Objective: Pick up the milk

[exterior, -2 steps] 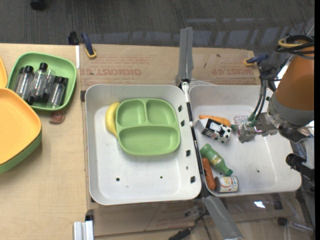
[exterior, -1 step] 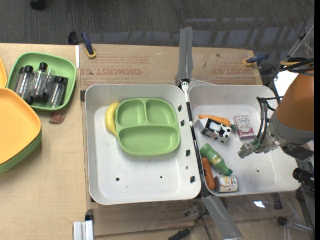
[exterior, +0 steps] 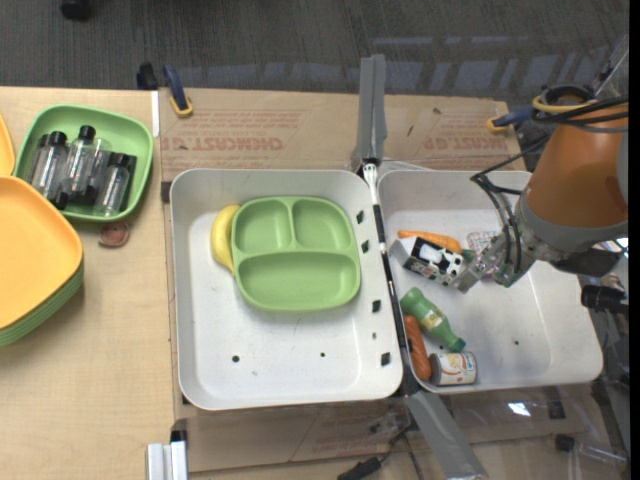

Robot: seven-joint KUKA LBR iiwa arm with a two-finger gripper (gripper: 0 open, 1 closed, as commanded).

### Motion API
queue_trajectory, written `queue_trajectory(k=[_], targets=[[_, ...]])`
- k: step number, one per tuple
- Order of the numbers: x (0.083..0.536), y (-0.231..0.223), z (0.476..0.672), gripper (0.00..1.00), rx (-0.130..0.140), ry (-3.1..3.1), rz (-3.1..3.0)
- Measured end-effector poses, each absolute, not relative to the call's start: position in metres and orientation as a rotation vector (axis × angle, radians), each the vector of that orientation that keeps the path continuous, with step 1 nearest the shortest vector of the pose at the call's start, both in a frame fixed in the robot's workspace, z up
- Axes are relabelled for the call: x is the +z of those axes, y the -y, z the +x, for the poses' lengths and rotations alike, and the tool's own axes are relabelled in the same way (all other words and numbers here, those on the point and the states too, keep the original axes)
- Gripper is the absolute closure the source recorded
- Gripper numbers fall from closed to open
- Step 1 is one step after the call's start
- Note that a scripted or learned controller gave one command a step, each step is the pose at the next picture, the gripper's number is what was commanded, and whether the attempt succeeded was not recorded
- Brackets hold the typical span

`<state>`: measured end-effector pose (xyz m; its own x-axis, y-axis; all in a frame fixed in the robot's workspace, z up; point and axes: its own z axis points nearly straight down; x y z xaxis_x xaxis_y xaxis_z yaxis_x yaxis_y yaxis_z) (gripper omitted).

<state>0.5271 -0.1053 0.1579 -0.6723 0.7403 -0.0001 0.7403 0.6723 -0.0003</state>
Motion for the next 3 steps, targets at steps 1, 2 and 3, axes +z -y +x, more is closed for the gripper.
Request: queue_trajectory(k=[1,2,3], targets=[[0.108,0.113,0.555,1.00,-0.014,2.629,-1.749],[0.105,0.108,0.619,1.00,0.004,2.465,-1.959],[0.091,0.123,0.536,1.00,0.002,2.681,-1.634]])
